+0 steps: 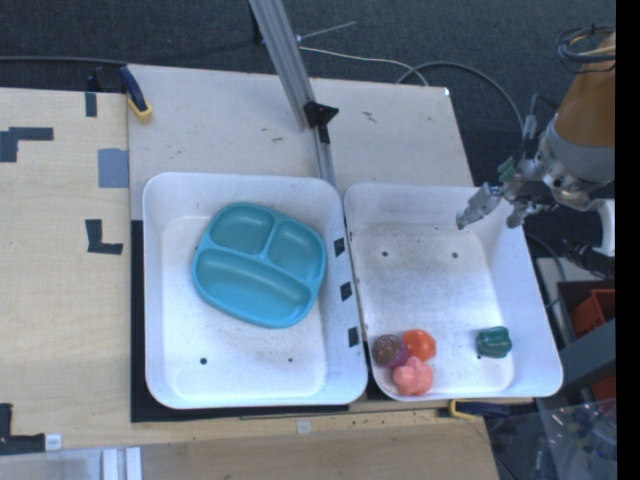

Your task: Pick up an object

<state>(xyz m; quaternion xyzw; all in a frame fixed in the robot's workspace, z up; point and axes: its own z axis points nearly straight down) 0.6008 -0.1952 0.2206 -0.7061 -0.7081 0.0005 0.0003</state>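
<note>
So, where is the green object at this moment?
The green object lies in the right bin, near its front right corner, apart from the orange, dark red and pink pieces to its left.

No text, label, brand, number or sign can be read anywhere in the camera view. The dark tape patches on the pale wooden bench top (pixel 60 268) at nine o'clock are plain shapes, not letters, and the two shallow white plastic bins (pixel 160 288) carry only small black marks without lettering.
</note>
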